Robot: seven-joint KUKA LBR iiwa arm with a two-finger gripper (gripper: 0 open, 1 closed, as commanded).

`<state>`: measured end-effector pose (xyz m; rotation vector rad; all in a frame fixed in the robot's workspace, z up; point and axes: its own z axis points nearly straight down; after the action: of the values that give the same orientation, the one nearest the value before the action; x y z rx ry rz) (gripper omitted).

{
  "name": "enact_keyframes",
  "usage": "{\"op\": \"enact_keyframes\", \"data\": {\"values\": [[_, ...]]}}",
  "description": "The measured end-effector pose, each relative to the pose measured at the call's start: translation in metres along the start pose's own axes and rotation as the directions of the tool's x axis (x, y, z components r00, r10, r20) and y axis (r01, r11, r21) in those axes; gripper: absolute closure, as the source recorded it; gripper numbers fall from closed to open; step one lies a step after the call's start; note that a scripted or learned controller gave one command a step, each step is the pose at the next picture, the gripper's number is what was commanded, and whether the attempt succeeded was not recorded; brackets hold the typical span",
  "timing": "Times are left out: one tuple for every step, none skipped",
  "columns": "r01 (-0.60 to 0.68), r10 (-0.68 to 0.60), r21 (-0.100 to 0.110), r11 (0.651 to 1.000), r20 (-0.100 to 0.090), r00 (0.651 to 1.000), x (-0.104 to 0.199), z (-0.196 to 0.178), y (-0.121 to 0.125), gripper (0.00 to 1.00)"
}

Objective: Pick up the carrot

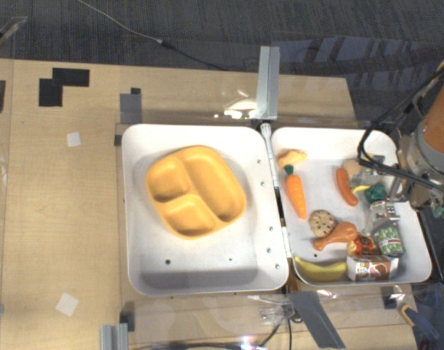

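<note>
The arm enters at the right edge and is cut off there, so just its grey body, an orange patch and black cables show. Its gripper hangs over the right side of the right bin, a tangle of metal and teal parts seen from above; whether the jaws are spread or clenched cannot be told, and nothing is seen between them.

The carrot lies in the right bin's left half, close to the divider between the bins, its green top pointing toward the far rim and its orange tip toward the near one. It lies free, well apart from the gripper.

Just beyond its top sits a small pale food item, too blurred to name. Just beside the carrot's tip lies a round brown cookie, touching a toy drumstick. A banana lies along the near rim, with a printed can at its right end. A red sausage lies right of the carrot, near the gripper. A small green packet under the gripper is hard to make out.

The left bin holds a yellow divided plate with three compartments. Both bins rest on the wooden tabletop.
</note>
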<state>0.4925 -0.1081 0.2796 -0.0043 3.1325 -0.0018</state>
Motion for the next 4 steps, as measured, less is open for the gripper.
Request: {"op": "enact_keyframes", "data": {"values": [[0.070,-0.070,0.000,0.998,0.004,0.998,-0.002,0.182,0.015,0.00],[0.018,-0.018,-0.002,1.000,0.000,1.000,-0.072,0.185,0.025,0.00],[-0.297,0.297,-0.003,0.955,0.004,0.955,-0.069,0.191,-0.005,0.00],[-0.290,0.290,-0.005,0.957,0.015,0.957,-0.073,0.177,-0.004,1.00]]}}
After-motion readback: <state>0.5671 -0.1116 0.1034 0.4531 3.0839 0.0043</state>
